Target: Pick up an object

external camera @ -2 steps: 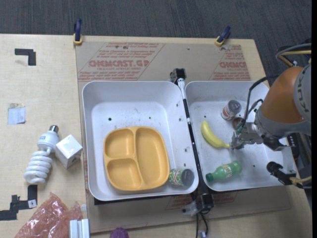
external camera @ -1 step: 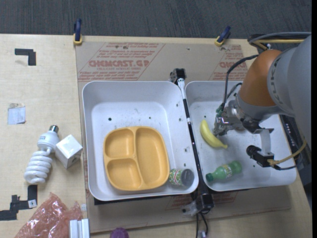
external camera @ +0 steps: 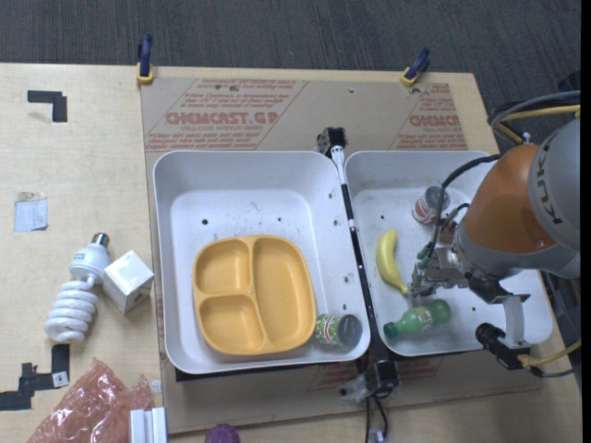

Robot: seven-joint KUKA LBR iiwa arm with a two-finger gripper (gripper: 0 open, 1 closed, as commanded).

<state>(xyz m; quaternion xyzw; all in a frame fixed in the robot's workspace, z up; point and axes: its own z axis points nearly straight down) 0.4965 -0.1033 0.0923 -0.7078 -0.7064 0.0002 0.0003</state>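
You can't read the gripper (external camera: 423,282): its fingers are too small and dark against the bin, so their spread stays unclear, same for contact with the green bottle (external camera: 417,319) just below. The arm (external camera: 517,215) hides the right bin's (external camera: 369,169) far side and runs off the right edge. The small can (external camera: 427,207) is half covered by cabling. The pink bag (external camera: 92,404) and a purple thing (external camera: 222,434) are cut by the bottom edge.

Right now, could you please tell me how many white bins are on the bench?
2: the left bin holds a yellow divided plate and a can; the right bin holds a banana and a green bottle.
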